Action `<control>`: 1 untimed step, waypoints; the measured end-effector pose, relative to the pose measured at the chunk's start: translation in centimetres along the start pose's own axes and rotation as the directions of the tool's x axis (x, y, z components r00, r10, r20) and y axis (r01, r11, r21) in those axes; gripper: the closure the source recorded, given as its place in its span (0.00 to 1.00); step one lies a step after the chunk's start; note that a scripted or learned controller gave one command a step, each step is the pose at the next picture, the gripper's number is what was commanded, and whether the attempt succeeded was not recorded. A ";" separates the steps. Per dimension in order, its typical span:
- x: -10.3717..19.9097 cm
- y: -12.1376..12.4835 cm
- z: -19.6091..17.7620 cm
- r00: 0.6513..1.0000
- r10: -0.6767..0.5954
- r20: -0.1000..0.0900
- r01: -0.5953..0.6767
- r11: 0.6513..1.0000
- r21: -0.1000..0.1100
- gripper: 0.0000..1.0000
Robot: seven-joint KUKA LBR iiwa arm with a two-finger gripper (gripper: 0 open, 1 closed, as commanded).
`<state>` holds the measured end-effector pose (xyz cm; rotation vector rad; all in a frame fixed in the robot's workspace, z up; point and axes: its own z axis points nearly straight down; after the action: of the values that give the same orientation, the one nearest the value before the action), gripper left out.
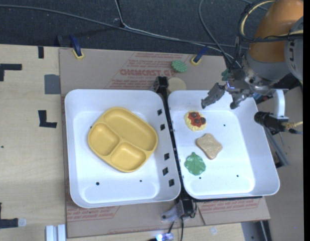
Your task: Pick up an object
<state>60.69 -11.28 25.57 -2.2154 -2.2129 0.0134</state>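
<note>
So the gripper [223,97] is hanging over the far edge of the right bin [245,182], jaws spread wide apart with nothing between them.

The thing that matters for the next move: the closest grabbable item is the little round yellow piece with the red topping [195,120], and it lies just toward the camera and a bit left of the jaws, near but not under them. It's round, so no real long axis to line up with. Further out the same way is the tan toast-looking piece [209,146], longer along a diagonal, and beyond that the green leafy piece [195,164], farthest from the jaws.

Count in that bin: three items, one of each. Well off to the left of the jaws, the left bin [80,185] holds one yellow divided plate [123,139]. One more small green piece [178,66] sits on the table [24,149] behind the bins.

My guess is the round one is the easy pick.
</note>
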 end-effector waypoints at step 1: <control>0.0 0.2 -0.7 1.000 -0.003 0.001 0.003 1.000 -0.012 0.00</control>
<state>60.90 -11.26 26.26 -2.2189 -2.2227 0.0018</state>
